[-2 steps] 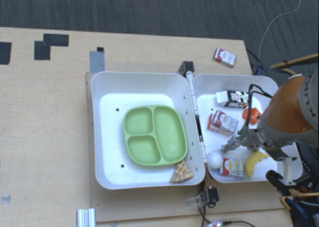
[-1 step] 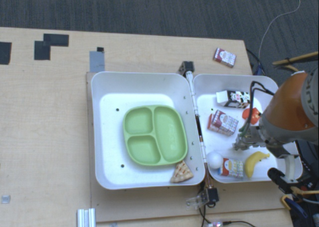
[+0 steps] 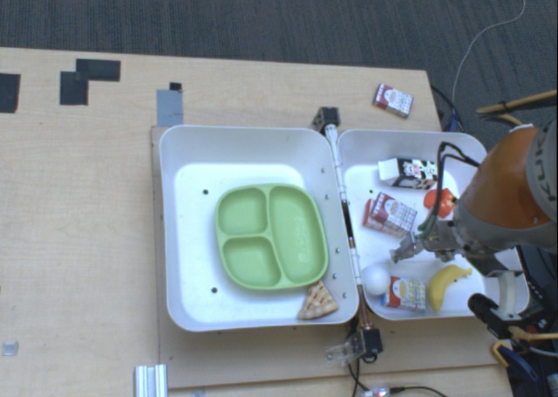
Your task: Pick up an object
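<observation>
Bins sat side by side on the wooden table (image 3: 78,212), two shallow white ones meeting at a central seam. The left bin (image 3: 187,160) carried a green divided plate (image 3: 271,236) with three compartments, and a toy pizza slice (image 3: 318,301) lay just beside the plate's near right corner, against the bin's near wall. The right bin (image 3: 366,147) held the rest of the objects: a black and white carton (image 3: 408,172) toward the far side, a red and white packet (image 3: 391,215) lying tilted nearer the middle, a small red item (image 3: 441,201) partly hidden by the arm, a white egg-shaped ball (image 3: 376,279) near the seam, a small pouch with a red label (image 3: 405,292) just right of that ball, and a yellow banana (image 3: 446,284) touching or almost touching the pouch's right side. The grey arm with its orange band (image 3: 514,181) reached in from the right over this bin. Its hand (image 3: 410,249) hung above the space between the red and white packet and the pouch; whether its fingers were spread or pressed together could not be told, and nothing was seen between them. Outside the bins, a small red and white box (image 3: 393,100) rested on the table beyond the right bin's far edge.
</observation>
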Controlling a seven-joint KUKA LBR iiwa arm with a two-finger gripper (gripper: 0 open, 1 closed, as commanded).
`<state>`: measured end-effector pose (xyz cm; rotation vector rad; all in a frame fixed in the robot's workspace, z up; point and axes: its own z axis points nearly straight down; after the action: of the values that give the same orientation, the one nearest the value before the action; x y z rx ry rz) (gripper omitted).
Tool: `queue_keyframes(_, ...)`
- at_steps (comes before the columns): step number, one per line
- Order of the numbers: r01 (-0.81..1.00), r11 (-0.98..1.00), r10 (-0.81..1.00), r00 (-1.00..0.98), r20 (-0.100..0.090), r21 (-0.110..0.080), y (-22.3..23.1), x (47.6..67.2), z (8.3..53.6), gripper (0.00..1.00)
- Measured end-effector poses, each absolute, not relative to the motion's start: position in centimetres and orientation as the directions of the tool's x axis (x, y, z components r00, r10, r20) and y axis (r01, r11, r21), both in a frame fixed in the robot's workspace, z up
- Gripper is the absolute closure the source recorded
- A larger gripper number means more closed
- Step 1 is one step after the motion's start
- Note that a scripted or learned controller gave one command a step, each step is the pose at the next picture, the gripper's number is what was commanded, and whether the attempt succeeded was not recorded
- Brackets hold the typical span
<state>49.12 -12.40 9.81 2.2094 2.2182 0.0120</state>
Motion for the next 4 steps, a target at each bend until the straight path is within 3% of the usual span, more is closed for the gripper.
queue_keyframes(1,1.0,0.006,1.0,-0.006,-0.002,0.016,-12.4,49.3,10.9,1.0)
queue_keyframes(2,1.0,0.006,1.0,-0.006,-0.002,0.016,-12.4,49.3,10.9,0.0)
queue_keyframes(3,1.0,0.002,1.0,-0.002,-0.003,0.009,-8.9,48.9,8.7,0.0)
queue_keyframes(4,1.0,0.001,1.0,-0.001,-0.005,0.008,-17.2,48.9,8.7,0.0)
